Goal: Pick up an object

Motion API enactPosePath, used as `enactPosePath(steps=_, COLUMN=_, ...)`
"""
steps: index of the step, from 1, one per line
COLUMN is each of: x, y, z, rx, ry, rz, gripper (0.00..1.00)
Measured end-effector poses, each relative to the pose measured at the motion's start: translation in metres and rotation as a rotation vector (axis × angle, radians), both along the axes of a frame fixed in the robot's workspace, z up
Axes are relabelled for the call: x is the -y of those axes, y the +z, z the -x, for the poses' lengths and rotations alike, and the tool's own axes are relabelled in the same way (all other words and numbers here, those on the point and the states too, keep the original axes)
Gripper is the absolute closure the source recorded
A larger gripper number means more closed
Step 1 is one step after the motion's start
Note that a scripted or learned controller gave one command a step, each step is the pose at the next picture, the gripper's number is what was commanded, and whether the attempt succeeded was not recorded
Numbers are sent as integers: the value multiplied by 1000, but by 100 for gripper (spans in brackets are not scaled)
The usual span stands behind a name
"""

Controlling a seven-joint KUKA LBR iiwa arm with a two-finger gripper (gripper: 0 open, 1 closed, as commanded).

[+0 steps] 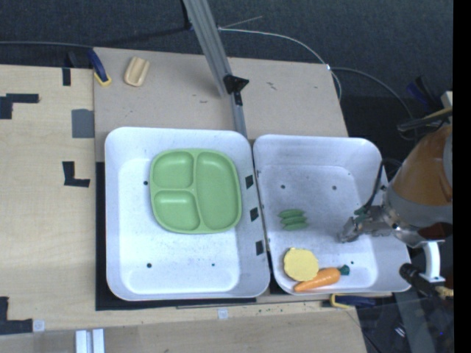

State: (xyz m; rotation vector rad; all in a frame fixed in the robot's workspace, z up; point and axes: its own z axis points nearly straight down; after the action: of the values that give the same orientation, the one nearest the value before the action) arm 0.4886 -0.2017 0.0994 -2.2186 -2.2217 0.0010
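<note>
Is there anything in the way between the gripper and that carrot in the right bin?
Nothing visible does. The gripper sits low in the right bin, and bare bin floor separates it from the carrot near the front wall. The yellow disc lies left of the carrot, off that path.

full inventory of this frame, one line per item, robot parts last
bins: 2, white, side by side on the bench
divided plate: 1, light green, in the left bin
bean pods: 1 small cluster, green, middle of the right bin
round slice: 1, yellow, front of the right bin
carrot: 1, orange with a green top, at the right bin's front wall, touching the slice
block: 1, tan, on the bench behind the left bin
gripper: 1, grey, low in the right bin, right of the pods
arm: 1, grey with orange band, right edge
</note>
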Motion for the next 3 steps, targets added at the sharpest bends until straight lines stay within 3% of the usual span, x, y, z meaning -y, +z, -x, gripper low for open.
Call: enactPosePath(steps=3, x=9, y=143, z=-1, rx=6, ry=0, rz=3, gripper=100)
